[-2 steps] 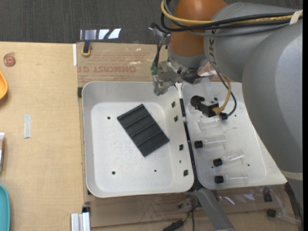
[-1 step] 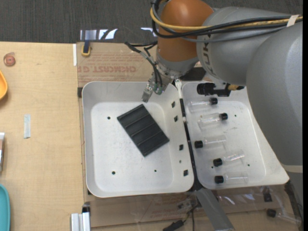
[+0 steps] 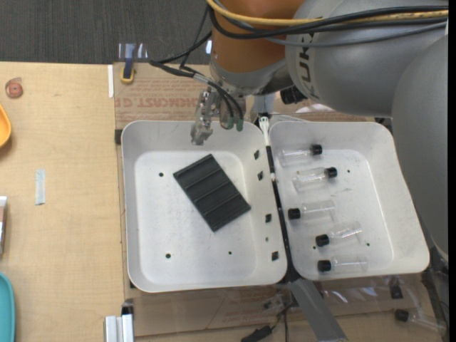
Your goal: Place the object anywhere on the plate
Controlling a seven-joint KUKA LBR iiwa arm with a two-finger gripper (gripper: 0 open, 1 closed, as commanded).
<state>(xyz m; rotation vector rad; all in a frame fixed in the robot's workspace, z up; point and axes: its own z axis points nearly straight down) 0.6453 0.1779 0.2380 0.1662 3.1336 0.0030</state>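
Clear plastic vials [image 3: 324, 173] with black caps, right bin [image 3: 399, 191], ribbed black plate [image 3: 211, 192], gripper [image 3: 201, 135] grip indiscernible

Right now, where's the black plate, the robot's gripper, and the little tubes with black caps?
black plate [image 3: 211, 192]: camera view, middle of its ribbed top.
gripper [image 3: 202, 135]: camera view, at its fingertips.
capped tubes [image 3: 311, 179]: camera view, clear body of the second tube from the top.
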